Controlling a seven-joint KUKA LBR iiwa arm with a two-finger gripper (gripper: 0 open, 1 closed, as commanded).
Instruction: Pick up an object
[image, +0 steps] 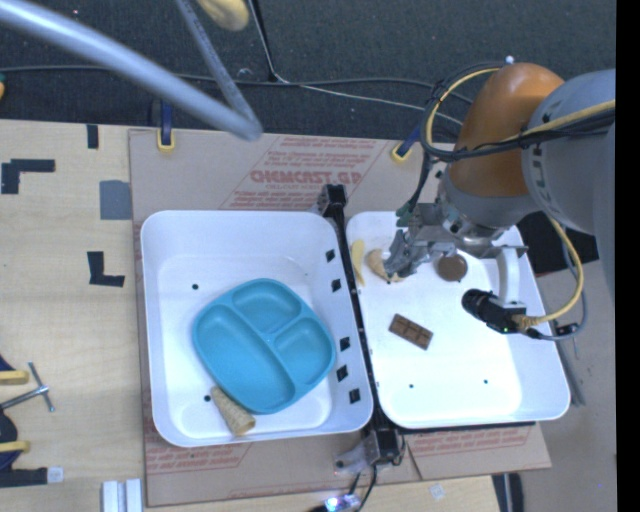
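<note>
light: bright, even, overhead | shadows: soft, faint | glare: white bins (165, 300) washed out | blur: pole (120, 60) top-left defocused

Shallow white bins: two, one beneath the gripper (397, 262), right bin (520, 395), one on its far side, left bin (165, 300).
Blue sectioned plastic plate (262, 345): one.
Tan waffle cone (232, 410): one.
Brown chocolate bar (410, 331): one, below the gripper.
Yellow banana piece (357, 264): one, just beside the gripper.
Brown round disc (452, 267): one.
</note>
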